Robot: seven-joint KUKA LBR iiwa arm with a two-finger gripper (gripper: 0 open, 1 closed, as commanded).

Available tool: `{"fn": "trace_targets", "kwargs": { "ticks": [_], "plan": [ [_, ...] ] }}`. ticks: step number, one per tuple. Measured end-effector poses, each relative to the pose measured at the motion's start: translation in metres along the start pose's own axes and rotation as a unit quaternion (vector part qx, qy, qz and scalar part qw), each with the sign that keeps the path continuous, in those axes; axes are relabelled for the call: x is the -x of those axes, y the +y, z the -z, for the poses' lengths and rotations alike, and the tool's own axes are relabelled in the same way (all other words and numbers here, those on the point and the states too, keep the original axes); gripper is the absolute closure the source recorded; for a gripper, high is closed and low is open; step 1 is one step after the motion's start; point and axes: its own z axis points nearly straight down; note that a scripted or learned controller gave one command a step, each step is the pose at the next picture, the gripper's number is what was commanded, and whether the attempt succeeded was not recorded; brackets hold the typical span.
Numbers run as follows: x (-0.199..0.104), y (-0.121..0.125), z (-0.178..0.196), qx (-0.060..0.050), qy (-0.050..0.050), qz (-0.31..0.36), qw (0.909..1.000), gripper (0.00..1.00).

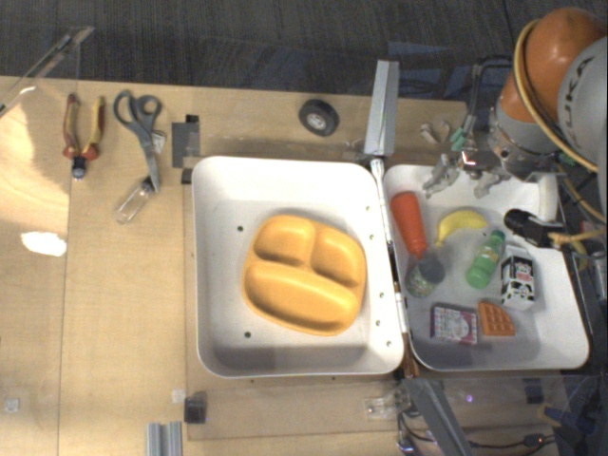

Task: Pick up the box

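So the arm comes in from the right, grey with that orange band showing near the top right corner, and its gripper hangs over the back edge of the right bin. Its fingers look spread apart with nothing between them.

The box lies flat near the front of the right bin, pinkish-purple with a printed face, well apart from the gripper. Just beside it on the right is an orange waffle-looking block, nearly touching it.

Other stuff in that same bin: a red-orange carrot along the left wall, a banana near the middle toward the back, a green bottle tilted just below the banana, and a grey round thing below the carrot that I can't really identify. A small black and white carton stands to the right of the bottle.

The left bin holds one big yellow-orange lumpy piece, kind of like a bread loaf, sitting in the middle.

Out on the bench to the left are scissors and red-handled pliers, and a roll of black tape lies behind the left bin.
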Motion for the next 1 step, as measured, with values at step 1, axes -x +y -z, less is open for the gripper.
{"fn": "trace_targets", "kwargs": {
  "ticks": [1],
  "plan": [
    [-0.0072, -0.1011, -0.0997, 0.001, 0.0, 0.008, 1.0, 0.0]
  ]
}}
